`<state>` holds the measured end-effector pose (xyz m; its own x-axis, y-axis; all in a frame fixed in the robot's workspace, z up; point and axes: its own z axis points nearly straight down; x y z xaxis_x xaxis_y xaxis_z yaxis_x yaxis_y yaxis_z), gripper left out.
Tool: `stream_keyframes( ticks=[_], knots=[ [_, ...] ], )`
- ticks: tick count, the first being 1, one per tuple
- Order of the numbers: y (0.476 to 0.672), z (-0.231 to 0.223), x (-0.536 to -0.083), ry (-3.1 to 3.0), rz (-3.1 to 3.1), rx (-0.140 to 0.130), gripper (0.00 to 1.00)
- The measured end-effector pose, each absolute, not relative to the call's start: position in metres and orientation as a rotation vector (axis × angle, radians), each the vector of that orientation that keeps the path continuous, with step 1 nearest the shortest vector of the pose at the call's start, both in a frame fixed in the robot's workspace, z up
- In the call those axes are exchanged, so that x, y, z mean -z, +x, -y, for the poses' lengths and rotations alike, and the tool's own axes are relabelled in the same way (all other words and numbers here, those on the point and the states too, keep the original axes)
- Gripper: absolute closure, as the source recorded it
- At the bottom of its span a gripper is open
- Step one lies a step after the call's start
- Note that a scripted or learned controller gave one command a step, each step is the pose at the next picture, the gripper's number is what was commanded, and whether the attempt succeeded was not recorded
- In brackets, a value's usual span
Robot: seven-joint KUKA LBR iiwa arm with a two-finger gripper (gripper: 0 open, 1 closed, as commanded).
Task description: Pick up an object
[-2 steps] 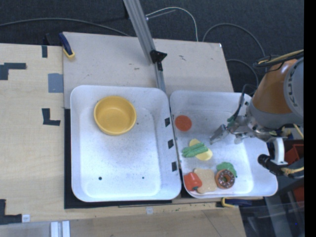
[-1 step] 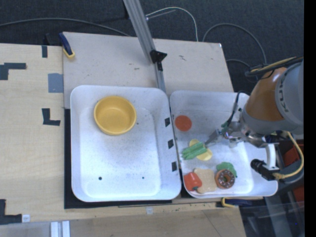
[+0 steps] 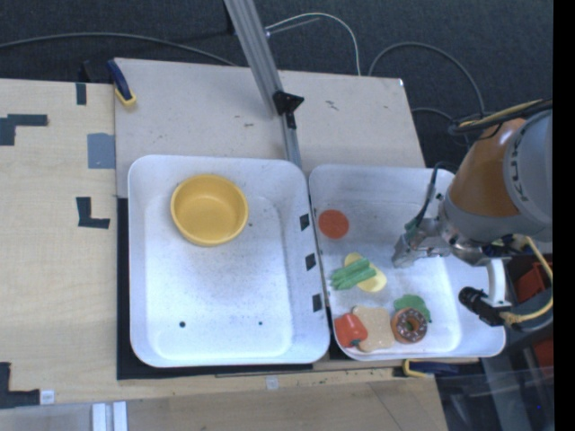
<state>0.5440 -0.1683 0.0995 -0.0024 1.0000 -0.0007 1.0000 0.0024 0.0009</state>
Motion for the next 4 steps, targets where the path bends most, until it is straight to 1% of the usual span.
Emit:
stream_keyframes(
  ticks=[1,2,3,4],
  knots=[
    [0.543,0.177,-0.157,2.218,-2.219,-0.002,1.0],
    [0.545,0.171,-0.219,2.216,-2.221,-0.004,1.0],
    [0.546,0.17,-0.261,2.216,-2.221,-0.002,1.0],
    [0.551,0.114,-0.264,2.214,-2.231,-0.002,1.0]
  ],
)
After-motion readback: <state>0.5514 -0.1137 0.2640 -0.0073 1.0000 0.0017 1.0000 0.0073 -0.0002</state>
